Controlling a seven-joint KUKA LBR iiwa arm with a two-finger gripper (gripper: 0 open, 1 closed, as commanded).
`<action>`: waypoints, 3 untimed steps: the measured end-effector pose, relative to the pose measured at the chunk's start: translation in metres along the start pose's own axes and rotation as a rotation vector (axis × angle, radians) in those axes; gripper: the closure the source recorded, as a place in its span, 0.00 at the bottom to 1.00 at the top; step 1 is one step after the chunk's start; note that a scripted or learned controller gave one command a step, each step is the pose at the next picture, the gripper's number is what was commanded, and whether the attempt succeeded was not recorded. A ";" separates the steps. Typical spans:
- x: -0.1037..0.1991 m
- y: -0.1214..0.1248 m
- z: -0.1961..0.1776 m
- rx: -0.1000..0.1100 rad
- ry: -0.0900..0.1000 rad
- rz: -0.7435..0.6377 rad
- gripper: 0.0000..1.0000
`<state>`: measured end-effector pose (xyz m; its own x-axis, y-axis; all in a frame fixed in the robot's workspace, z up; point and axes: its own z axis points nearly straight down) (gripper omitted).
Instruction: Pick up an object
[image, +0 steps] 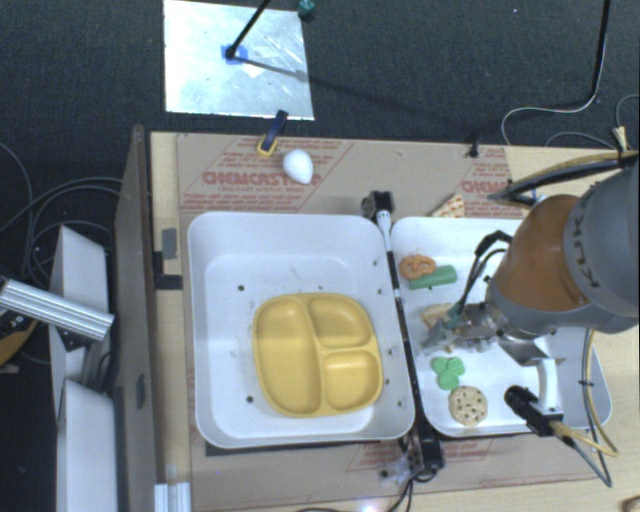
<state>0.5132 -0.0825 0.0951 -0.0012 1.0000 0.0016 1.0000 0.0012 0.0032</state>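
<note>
Bins sat side by side on a cardboard-covered desk (250, 175), seen from above at a slant. The left bin (215, 300) held a yellow divided tray (318, 353) with three compartments. The right bin (425, 420) held several small items: an orange pretzel-shaped piece (417, 266) touching a green block (436, 278) near the far end, a green leafy piece (449, 372) nearer the front, and a speckled cookie (467, 404) just below it. The grey arm with its orange band (545, 262) reached in from the right over this bin, and its claw (446, 328) hung low between the green block and the leafy piece, beside a pale tan item (434, 316); whether the claw was apart or together could not be told. Beyond the bins, a white egg (298, 165) lay on the cardboard near a small yellow and blue object (270, 134).
</note>
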 end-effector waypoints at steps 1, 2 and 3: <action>-0.006 0.038 0.011 -0.001 -0.002 -0.003 0.00; -0.006 0.037 0.000 0.000 -0.001 -0.003 1.00; 0.046 0.004 -0.150 -0.010 0.000 -0.008 1.00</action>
